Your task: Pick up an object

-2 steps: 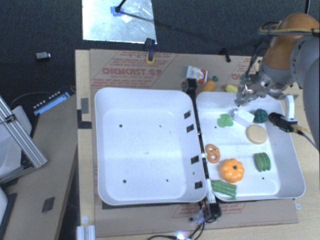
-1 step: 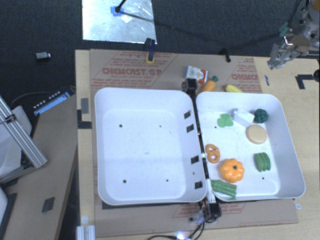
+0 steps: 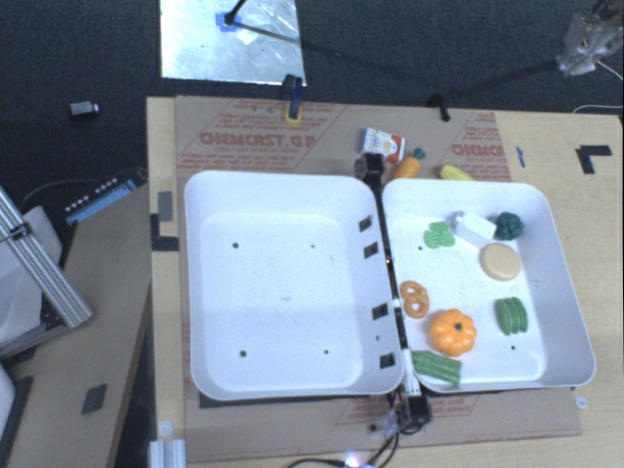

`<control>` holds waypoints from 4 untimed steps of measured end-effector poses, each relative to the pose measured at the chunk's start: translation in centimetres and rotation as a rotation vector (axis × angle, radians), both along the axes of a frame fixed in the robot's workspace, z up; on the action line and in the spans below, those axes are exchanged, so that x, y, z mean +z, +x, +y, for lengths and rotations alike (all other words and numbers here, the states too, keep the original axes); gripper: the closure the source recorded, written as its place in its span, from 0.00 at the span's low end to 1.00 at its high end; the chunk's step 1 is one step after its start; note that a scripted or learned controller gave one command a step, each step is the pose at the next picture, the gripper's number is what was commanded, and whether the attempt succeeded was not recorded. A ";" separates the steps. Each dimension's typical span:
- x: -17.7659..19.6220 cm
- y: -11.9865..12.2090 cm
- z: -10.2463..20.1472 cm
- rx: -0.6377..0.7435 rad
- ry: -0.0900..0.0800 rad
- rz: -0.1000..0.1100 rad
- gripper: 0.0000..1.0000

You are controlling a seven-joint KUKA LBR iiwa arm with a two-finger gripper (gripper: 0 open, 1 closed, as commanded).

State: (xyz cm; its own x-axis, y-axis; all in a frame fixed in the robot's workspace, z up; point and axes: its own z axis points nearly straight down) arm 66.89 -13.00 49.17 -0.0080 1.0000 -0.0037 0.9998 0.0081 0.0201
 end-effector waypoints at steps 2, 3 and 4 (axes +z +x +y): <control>4.4 -6.5 -0.2 -0.008 0.004 0.018 1.00; 4.4 -11.5 -0.9 -0.008 0.003 0.017 1.00; 4.4 -13.4 -1.5 -0.007 0.003 0.018 1.00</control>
State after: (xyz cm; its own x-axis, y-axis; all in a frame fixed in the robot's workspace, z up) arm 53.53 -14.46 53.53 -0.0014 1.0000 -0.0004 1.0000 0.0014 0.0026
